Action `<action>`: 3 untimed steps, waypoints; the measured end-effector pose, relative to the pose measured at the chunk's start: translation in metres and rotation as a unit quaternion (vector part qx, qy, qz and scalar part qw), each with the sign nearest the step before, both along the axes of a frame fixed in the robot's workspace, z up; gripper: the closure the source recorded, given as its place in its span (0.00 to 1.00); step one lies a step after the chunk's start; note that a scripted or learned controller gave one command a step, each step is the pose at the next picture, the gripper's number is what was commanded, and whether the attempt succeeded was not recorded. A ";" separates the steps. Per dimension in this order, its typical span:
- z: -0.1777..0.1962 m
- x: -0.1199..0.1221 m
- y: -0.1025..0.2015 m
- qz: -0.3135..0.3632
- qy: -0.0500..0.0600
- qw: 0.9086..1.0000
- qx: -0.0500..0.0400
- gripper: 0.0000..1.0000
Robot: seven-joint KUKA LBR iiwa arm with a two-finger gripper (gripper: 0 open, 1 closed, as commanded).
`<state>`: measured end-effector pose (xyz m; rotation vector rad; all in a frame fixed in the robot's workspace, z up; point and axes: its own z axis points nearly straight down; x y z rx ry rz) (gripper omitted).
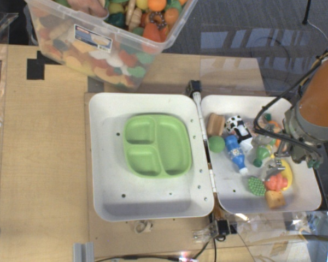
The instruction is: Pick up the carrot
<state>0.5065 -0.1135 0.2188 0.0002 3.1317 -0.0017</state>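
Observation:
The carrot (271,126) looks like a small orange piece with a green end. It lies near the back right of the right bin (229,198), partly hidden behind the arm's black cables. My gripper (274,170) hangs low over the front right part of that bin. It is just above a red-orange toy (277,183) and a yellow banana (288,173), in front of the carrot and apart from it. I see nothing held in it.
The right bin also holds a brown cylinder (214,123), a cow figure (238,126), a green ball (216,143), a blue bottle (235,153), a green bottle (261,156) and a green textured piece (256,186). A green divided plate (156,146) sits in the left bin (106,201). A clear tub of toy food (106,34) stands behind.

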 end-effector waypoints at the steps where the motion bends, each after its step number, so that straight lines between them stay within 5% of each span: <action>1: -0.105 0.044 -0.066 0.074 0.003 0.997 0.000 0.00; 2: -0.129 0.027 -0.073 0.160 -0.003 0.987 -0.002 0.00; 3: -0.001 0.110 -0.092 0.177 -0.008 0.984 -0.005 0.00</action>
